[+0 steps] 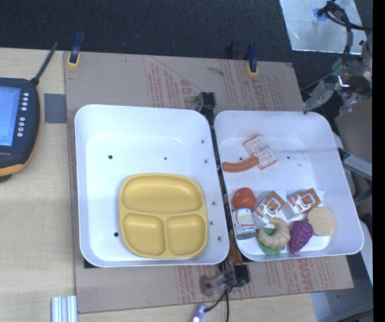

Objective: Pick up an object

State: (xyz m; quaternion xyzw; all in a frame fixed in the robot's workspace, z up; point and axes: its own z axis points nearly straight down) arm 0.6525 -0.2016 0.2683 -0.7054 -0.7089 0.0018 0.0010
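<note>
The right white bin (326,146) holds several small items, most of them crowded along its near edge. A red-orange sausage (239,165) and a red-and-white packet (259,151) lie near its middle. Toward the front are a red tomato-like piece (244,197), a small labelled bottle (245,221), two orange-and-white snack packets (270,207) (304,200), a tan ring-shaped pastry (278,231) over something green (269,245), a purple grape bunch (300,235) and a beige round disc (322,221). In the left white bin (112,146) sits a yellow three-compartment plate (163,215).
Both bins rest on a cardboard sheet (179,79) clamped at the back with blue clips (251,56). A control pendant with a blue screen (1,126) lies at the far left. Cables and metal fittings (340,79) stand beyond the right bin's back corner.
</note>
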